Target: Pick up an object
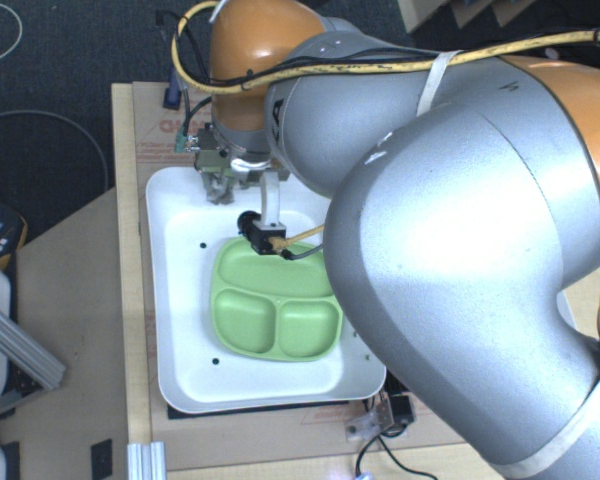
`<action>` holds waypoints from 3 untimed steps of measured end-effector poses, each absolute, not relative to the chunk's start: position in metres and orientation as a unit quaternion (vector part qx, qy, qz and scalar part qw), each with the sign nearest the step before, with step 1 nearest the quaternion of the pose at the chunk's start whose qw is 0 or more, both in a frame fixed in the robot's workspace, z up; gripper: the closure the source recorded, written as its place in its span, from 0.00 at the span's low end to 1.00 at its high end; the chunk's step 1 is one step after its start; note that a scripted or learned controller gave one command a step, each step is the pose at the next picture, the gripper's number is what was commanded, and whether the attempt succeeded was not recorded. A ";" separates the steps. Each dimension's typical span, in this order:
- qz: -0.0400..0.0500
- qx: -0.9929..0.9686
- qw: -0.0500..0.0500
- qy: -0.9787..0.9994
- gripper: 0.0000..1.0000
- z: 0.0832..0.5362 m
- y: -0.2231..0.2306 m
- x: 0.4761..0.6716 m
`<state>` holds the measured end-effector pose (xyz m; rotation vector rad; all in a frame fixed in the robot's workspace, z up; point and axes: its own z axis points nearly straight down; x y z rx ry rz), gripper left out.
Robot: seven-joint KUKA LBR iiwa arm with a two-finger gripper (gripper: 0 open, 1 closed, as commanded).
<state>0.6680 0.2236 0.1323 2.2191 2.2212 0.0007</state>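
Observation:
A light green divided plate [276, 303] with three compartments lies in the white bin [175, 298], filling its middle. My gripper [217, 180] hangs over the bin's far left corner, above the bin floor and just beyond the plate's far rim. Its finger ends are small and partly hidden by the wrist, and nothing shows between them. The big grey arm covers the right side of the bin and the plate's right edge.
The bin sits on a tan bench top [130, 268]. The arm's bulk fills the right half of the view and hides the second bin. A yellow cable [195, 53] loops over the orange wrist.

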 end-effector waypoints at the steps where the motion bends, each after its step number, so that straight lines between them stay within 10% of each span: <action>1: 0.001 0.707 0.000 0.707 1.00 0.201 0.225 0.634; 2: -0.003 0.708 -0.003 0.707 1.00 0.255 0.193 0.515; 3: 0.004 0.711 0.005 0.704 1.00 0.365 0.081 0.526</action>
